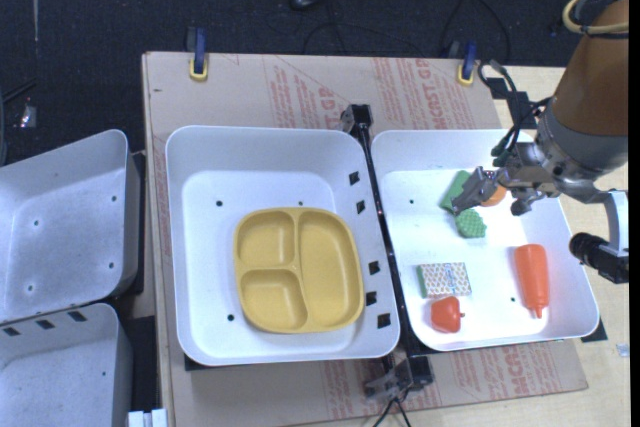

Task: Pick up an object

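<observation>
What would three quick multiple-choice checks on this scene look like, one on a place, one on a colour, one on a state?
1. Where does the yellow divided plate lie?
A. in the left bin
B. in the right bin
C. on the cardboard

2. What colour is the carrot-shaped toy?
A. blue
B. orange
C. white

3. How does the gripper stand?
A. parked over the left bin
B. low over the green object, in the right bin
C. raised above the clamps

Answers:
1. A, the plate sits on the left bin's floor.
2. B, it is orange, near the right bin's right edge.
3. B, it is at the green object beside a small orange piece.
</observation>
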Available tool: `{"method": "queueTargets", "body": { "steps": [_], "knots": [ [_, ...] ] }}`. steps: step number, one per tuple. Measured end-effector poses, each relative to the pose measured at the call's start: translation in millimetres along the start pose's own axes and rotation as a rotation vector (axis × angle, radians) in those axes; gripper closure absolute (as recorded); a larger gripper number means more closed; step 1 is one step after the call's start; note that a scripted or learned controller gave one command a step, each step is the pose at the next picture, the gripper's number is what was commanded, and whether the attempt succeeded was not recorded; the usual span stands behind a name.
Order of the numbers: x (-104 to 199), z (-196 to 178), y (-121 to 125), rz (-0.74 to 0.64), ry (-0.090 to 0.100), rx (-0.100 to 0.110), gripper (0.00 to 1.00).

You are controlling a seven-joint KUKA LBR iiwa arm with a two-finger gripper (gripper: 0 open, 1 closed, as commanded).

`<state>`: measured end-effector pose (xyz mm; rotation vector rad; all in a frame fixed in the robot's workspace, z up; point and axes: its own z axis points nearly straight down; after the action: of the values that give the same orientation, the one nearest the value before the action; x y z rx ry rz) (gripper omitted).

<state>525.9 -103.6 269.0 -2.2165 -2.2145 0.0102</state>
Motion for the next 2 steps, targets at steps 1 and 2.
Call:
{"method": "queueTargets", "body": {
  "steps": [1, 2],
  "knots": [
    [0, -5, 2, -0.002, -0.001, -0.01, 0.0],
    [-7, 52, -5, 0.002, -0.001, -0.005, 0.0]
  ]
}}
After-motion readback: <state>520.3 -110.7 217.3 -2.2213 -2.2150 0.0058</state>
